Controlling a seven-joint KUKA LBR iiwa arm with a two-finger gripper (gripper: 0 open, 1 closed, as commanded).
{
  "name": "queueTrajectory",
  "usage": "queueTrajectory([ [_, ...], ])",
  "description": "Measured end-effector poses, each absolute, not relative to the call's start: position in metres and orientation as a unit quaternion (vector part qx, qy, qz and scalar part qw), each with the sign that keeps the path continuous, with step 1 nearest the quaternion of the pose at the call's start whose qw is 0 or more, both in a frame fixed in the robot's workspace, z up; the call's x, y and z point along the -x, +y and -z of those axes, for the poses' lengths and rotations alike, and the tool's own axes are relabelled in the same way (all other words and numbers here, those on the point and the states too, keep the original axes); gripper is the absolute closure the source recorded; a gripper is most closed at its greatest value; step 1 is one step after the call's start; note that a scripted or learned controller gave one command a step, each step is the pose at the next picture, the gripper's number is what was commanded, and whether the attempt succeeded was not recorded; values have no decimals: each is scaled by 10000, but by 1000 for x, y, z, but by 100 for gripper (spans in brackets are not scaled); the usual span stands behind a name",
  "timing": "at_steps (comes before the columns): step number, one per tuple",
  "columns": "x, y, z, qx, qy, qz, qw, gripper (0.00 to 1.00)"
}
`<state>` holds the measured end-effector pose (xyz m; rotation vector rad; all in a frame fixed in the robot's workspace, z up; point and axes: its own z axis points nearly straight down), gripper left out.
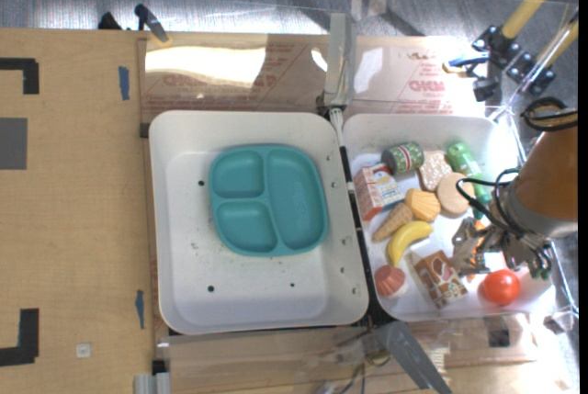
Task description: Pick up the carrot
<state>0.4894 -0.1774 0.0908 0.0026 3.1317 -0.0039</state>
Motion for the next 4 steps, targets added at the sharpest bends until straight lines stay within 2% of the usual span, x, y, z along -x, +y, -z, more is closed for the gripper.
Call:
queueTrajectory([
  [1, -493, -177, -102, 4, 10000, 26, 93, 100],
  [2, -538, -160, -91, 1082, 9941, 24, 60, 100],
  [3, -553, -223, -90, 2673, 9636, 26, 72, 100],
  [4, -560, -209, -186, 1536, 9881, 19, 66, 100],
])
